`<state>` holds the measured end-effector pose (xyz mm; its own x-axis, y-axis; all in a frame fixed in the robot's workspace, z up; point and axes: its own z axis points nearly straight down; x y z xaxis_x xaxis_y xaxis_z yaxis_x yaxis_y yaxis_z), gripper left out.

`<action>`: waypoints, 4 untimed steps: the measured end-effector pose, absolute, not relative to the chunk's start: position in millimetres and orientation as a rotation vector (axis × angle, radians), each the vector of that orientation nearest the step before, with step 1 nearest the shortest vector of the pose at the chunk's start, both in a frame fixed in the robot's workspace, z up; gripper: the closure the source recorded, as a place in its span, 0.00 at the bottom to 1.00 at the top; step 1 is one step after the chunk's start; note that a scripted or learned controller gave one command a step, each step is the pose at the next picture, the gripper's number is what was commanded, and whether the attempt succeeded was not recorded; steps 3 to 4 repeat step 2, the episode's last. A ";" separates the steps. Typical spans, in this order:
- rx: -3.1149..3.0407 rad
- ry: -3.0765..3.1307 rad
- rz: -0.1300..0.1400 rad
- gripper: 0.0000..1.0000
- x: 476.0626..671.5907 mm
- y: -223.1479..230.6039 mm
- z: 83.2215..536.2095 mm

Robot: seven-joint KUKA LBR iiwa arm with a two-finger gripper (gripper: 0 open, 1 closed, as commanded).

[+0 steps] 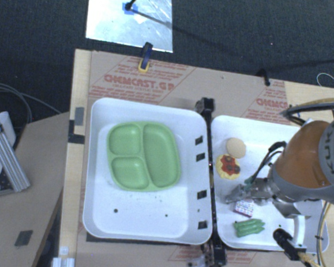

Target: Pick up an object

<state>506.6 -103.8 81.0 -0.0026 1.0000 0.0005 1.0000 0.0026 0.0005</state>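
Note:
The right bin [278, 132] holds a beige round piece [235, 147], a yellow toy with red spots [228, 167], a small white and pink packet [243, 208] and a green toy vegetable [248, 227]. My gripper [241, 193] reaches in from the right and hangs low over the bin's left half, just above the white packet and right of the yellow toy. The grey wrist with its orange band [304, 160] covers the bin's right side. Nothing can be seen held in the gripper.
A green divided plate [143, 156] lies in the left bin [95, 211]. A black divider with clips [206, 164] runs between the bins. Cables and a black part [289, 242] hang off the arm near the right bin's front edge.

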 end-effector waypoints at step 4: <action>2.201 2.231 0.017 1.00 545.9 -30.2 190.1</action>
